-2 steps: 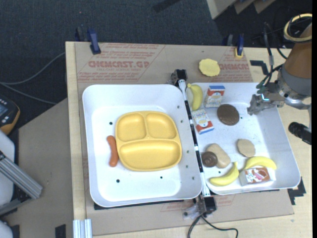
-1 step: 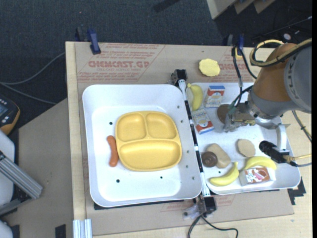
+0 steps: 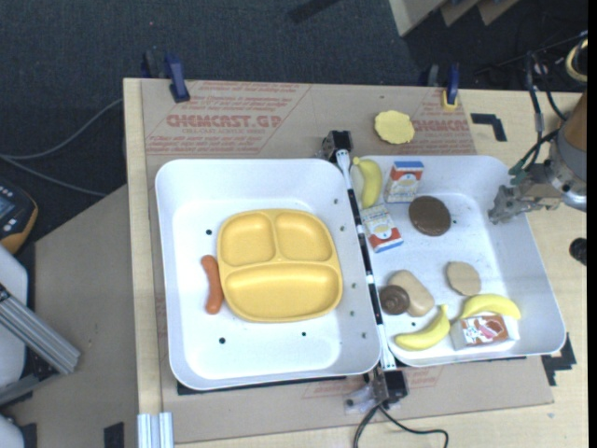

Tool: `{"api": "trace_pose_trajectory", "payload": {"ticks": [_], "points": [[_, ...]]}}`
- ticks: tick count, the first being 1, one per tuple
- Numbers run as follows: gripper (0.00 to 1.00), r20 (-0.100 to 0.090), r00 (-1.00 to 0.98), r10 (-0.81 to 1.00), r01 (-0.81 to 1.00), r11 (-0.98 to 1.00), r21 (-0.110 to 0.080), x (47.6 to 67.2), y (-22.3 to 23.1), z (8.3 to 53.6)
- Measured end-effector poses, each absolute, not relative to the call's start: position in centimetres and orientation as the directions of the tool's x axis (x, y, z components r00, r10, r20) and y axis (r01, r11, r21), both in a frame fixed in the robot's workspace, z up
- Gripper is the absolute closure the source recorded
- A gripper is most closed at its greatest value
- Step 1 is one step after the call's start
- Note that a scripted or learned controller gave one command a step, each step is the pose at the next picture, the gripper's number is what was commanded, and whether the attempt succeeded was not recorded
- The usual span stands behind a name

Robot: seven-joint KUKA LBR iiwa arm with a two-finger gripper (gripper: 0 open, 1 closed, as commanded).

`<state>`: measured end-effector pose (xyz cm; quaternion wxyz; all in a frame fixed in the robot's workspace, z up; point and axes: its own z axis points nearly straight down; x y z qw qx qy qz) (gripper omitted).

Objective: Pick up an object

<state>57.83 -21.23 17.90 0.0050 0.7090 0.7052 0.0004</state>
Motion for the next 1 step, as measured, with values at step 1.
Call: {"api": "trace_pose_trajectory", "payload": {"ticks": [1], "points": [[1.0, 0.001, -0.004, 1.0, 1.0, 0.004, 0.002, 57.2, -14.82, 20.85]]}}
